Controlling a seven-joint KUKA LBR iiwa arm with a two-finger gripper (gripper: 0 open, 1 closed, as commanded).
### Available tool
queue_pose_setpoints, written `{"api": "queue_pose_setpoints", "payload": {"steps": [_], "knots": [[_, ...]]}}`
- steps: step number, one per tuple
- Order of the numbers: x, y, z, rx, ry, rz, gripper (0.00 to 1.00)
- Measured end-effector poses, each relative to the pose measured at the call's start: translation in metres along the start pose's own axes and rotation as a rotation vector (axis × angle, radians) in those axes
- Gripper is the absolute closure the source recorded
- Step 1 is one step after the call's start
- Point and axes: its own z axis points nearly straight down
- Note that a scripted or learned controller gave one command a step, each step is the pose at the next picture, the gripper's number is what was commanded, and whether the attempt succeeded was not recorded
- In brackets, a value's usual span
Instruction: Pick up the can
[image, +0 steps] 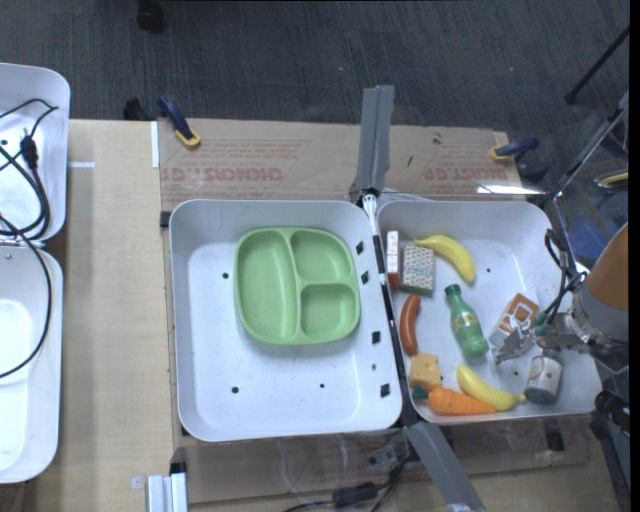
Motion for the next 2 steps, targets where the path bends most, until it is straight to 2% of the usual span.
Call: {"api": "queue_pose_setpoints", "payload": {"steps": [1, 2], "knots": [[-0.003, 0.042, 0.000, 0.000, 0.005, -0.012, 0.00], [-0.003, 0.002, -0.001, -0.003, 0.004, 0.004, 0.00]]}}
